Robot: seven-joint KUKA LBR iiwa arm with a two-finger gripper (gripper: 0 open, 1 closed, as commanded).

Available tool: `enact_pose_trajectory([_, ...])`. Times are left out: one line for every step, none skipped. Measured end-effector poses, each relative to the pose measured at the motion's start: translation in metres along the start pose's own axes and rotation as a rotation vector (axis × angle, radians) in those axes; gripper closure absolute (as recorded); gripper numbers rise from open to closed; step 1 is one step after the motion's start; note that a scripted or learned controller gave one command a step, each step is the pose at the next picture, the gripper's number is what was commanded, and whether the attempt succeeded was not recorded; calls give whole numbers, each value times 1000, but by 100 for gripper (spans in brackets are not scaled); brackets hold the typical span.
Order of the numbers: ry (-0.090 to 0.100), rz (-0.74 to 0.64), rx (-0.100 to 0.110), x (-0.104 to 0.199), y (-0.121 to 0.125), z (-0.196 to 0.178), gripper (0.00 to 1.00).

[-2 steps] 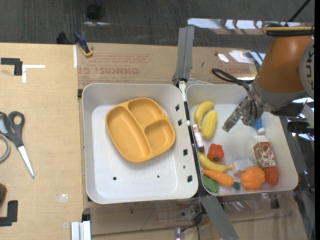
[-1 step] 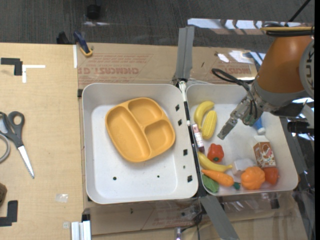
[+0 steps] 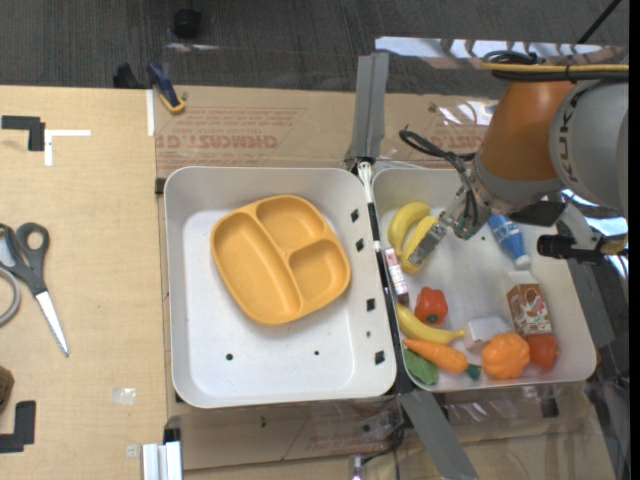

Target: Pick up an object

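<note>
My gripper (image 3: 420,249) hangs low in the right bin (image 3: 575,298), reaching in from the upper right. It sits right over a yellow banana (image 3: 403,224) at the bin's back left, overlapping the fruit's right side. Near the gripper lie a red pepper (image 3: 431,305), a second banana (image 3: 428,329), a carrot (image 3: 441,354) and a green piece (image 3: 421,369). An orange pumpkin (image 3: 504,355), a red tomato (image 3: 542,349), a brown carton (image 3: 528,309), a white block (image 3: 486,328) and a blue-white tube (image 3: 510,240) lie further right.
The left bin (image 3: 190,298) holds a yellow divided plate (image 3: 280,258). A grey divider bar (image 3: 368,108) runs between the bins at the back. Scissors (image 3: 35,278) lie on the wooden bench at far left. The arm's orange band (image 3: 525,128) looms over the right bin's back.
</note>
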State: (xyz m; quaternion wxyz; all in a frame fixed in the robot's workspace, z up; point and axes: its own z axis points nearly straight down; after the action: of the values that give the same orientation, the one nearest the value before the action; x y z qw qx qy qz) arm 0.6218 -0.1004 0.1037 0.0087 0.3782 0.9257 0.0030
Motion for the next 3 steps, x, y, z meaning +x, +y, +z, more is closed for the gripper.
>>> enact_pose_trajectory([-2,165,0,-21,21,0,0])
enact_pose_trajectory([-7,162,-3,-23,22,-12,100])
enact_pose_trajectory([11,393,15,2,-3,11,100])
